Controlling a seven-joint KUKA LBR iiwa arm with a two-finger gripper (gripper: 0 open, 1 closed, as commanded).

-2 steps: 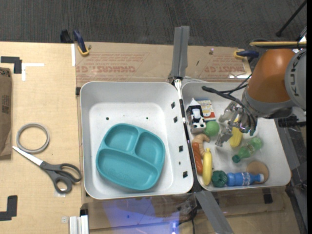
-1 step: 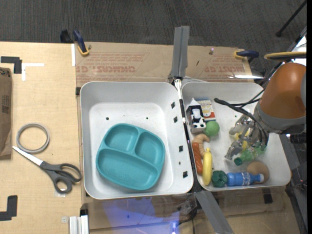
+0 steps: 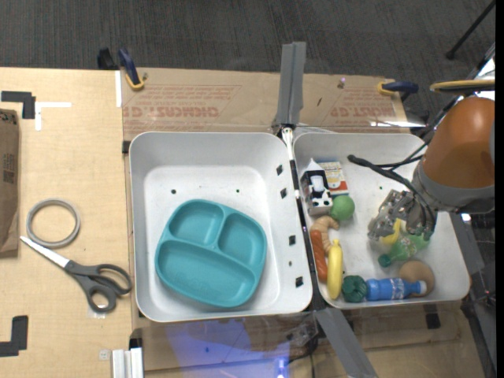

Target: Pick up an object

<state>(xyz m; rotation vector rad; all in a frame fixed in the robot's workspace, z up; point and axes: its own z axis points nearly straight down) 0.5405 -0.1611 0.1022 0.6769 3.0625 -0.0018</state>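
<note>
**A:** A green and yellow toy point(image 3: 405, 243) lies near the right wall of the right bin point(image 3: 370, 142), with the gripper point(image 3: 391, 225) directly over it and touching or nearly so.

**B:** What could spoil the pick?

**A:** Crowding, most likely. A brown ball point(image 3: 417, 273) and a blue bottle point(image 3: 394, 289) sit just beside the toy; a grip that lands off centre could nudge them or slide off the toy's lumpy shape.

**B:** Is anything held?

**A:** Can't tell: the metal fingers blur into the toy, so their spread is unreadable.

**B:** And the arm?

**A:** It reaches in from the right, orange band point(image 3: 466, 140) above the wrist, tool pointing down. The teal plate point(image 3: 211, 250) sits alone in the left bin point(image 3: 205, 150).
</note>
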